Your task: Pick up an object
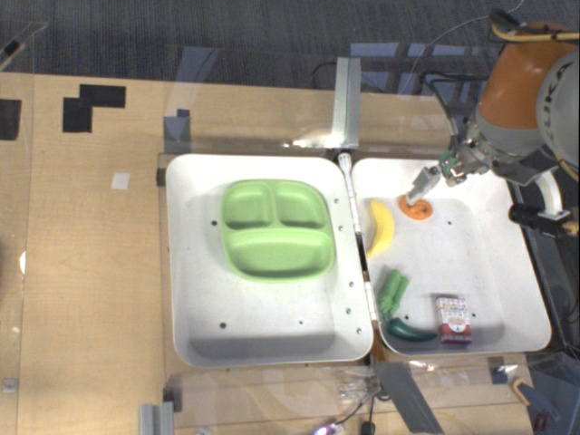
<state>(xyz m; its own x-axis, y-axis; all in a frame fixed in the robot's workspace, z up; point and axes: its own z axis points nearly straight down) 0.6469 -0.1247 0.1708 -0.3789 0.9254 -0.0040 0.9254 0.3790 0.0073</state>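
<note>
Orange disc [417, 210], small and flat, sits in the right bin [507, 270] directly under the tip of the claw [422, 188], and looks the likeliest target of the pick. The claw hangs at a slant just above it, so close that I cannot tell whether it touches the disc, and nothing shows whether it is released or clenched.

Just down and to the left of the claw lies a yellow banana [382, 227], near the disc but apart from it. Farther below are a green pepper [393, 291], a dark green vegetable [410, 331] against the bin's near wall, and a small red-and-white box [453, 319] beside it. Well away to the claw's left, across the divider, a green sectioned plate [275, 228] rests in the left bin [195, 315].

The main risk, as I judge it, is the disc itself: it is low and thin, so the claw may close over it and come up with nothing, or press against the bin floor. A tilted approach could also nudge it sideways towards the banana, or catch the banana's end instead.
</note>
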